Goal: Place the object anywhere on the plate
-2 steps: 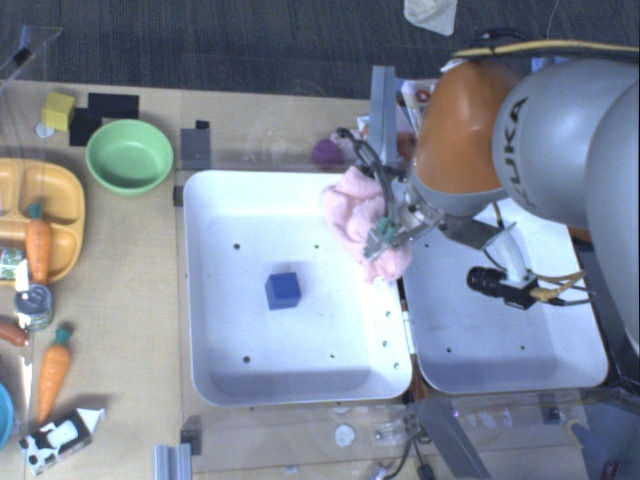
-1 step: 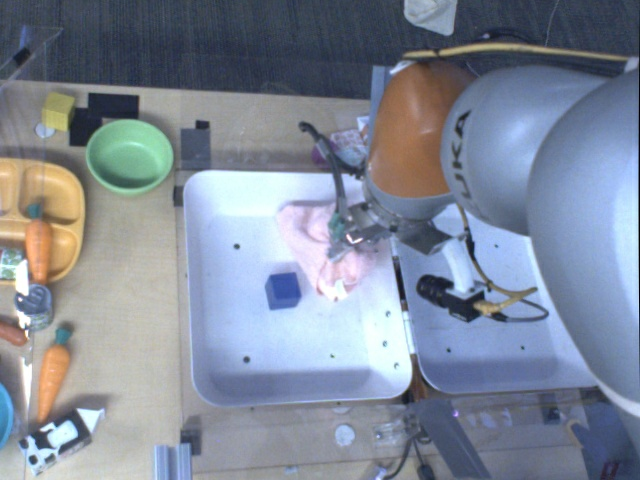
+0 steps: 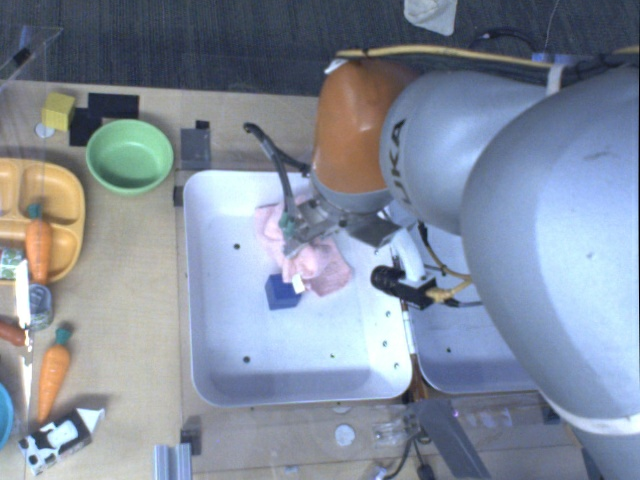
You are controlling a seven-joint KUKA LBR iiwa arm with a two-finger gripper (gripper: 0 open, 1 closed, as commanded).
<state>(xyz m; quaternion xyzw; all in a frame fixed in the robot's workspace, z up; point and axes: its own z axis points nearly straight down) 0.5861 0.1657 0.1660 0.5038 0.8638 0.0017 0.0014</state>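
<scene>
In the left white bin (image 3: 230, 358) lies a pink plate (image 3: 325, 268), partly hidden under the arm's wrist. A small blue block (image 3: 282, 294) sits at the plate's lower left edge, touching or just overlapping it. A tiny pale piece shows at the block's upper right corner. My gripper (image 3: 294, 230) hangs over the upper left part of the plate, a little above the blue block and apart from it. The grey arm with its orange band (image 3: 350, 128) covers the bin's upper right corner.
On the bench left of the bin stand a green bowl (image 3: 129, 155), a yellow divided tray (image 3: 55, 203) with a carrot (image 3: 38, 250), another carrot (image 3: 52, 370) and a cow-patterned carton (image 3: 60, 436). The arm covers much of the right bin (image 3: 470, 363).
</scene>
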